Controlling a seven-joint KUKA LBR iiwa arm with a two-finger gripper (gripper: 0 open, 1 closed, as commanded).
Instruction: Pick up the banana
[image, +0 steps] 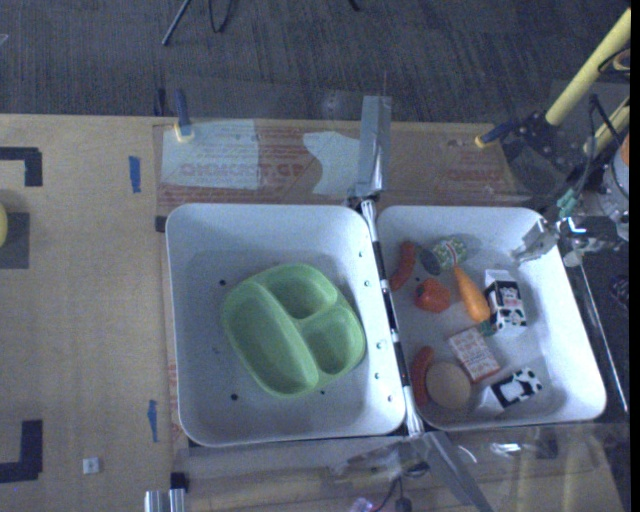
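Gripper (540, 243) pale metallic grey with angular finger parts; dark wrist block behind it; thin black cables looping above; body mostly cut off at right edge

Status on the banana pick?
Claw at right bin's far right corner. Carrot, cow carton and other toys in that bin. Yellow shape cut off at bench's left edge; can't confirm banana.
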